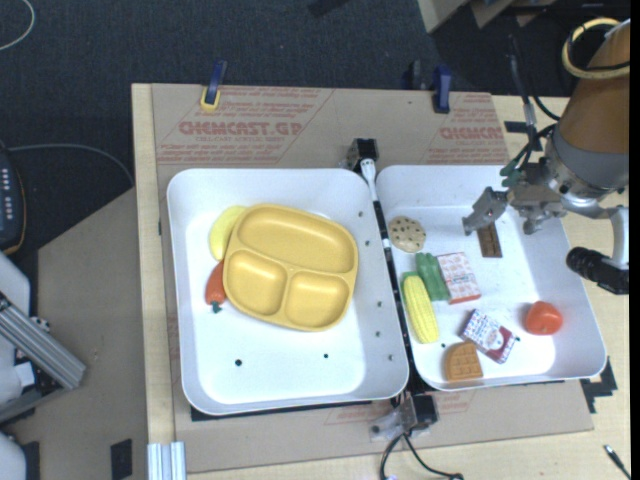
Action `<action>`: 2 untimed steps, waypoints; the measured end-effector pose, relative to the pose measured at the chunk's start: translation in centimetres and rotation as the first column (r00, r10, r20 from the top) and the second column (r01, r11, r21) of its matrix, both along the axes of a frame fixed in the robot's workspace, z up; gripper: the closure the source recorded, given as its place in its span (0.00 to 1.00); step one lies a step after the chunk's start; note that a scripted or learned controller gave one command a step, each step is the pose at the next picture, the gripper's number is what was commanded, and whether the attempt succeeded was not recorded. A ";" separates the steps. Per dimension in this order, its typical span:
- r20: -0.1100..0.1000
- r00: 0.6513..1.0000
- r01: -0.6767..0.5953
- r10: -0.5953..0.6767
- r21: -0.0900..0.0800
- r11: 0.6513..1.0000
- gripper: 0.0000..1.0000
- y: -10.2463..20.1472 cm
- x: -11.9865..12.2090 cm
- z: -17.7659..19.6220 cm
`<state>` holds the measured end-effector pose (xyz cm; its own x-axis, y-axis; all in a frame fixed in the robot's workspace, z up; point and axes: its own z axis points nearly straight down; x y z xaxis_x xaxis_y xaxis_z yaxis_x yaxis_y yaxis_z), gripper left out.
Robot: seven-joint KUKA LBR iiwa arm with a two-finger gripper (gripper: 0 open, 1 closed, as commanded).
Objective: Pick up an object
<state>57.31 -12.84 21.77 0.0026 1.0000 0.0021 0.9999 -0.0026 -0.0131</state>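
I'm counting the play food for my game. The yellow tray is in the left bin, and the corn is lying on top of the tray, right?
Not quite. The yellow tray is in the left bin, but the corn isn't on it. The camera view shows the corn lying in the right bin, beside a green toy vegetable.

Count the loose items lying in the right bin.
7: cookie at the far left, pickle, corn, card, packet, tomato, waffle nearest. The arm may hide more.
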 end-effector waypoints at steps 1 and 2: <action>0.014 1.000 -0.003 0.003 -0.002 1.000 0.00 0.0 0.3 0.7; 0.007 1.000 -0.002 0.002 -0.001 1.000 0.00 0.1 0.3 -3.5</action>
